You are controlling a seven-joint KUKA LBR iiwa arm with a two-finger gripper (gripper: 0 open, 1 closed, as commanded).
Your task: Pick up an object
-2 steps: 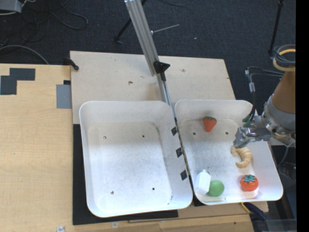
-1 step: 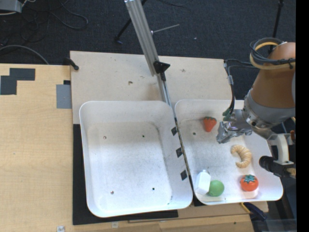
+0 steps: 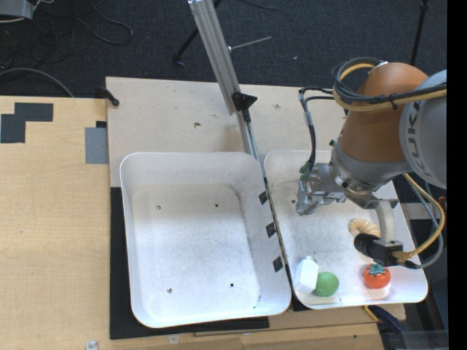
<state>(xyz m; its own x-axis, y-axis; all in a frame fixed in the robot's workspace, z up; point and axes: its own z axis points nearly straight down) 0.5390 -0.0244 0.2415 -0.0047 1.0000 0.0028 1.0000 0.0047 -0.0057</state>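
Camera view, looking down: where was the gripper (image 3: pixel 309 199)? Lena asked.

Tom: Low in the right bin (image 3: pixel 332 239), towards its far left, near the wall it shares with the left bin (image 3: pixel 190 224). The arm (image 3: pixel 379 122) leaned in from the right. The gripper stood over bare floor, apart from every object.

Lena: Released or clenched?

Tom: I could not tell. It was small and seen from above. Nothing showed held in it.

Lena: And the things to pick?

Tom: All in the right bin, mostly along its near edge. A white block (image 3: pixel 306 273) touched a green ball (image 3: pixel 327 284). A red tomato toy (image 3: pixel 376 276) lay well apart to their right. A tan piece (image 3: pixel 363 227) lay farther back, between the tomato toy and the gripper.

Lena: Why would it sit where it did?

Tom: My guess is that a program chose that spot, since nothing lay under it. I judged the pick not yet made. The next try would need a shift towards the near edge, and the block and ball touching could spoil a clean grasp
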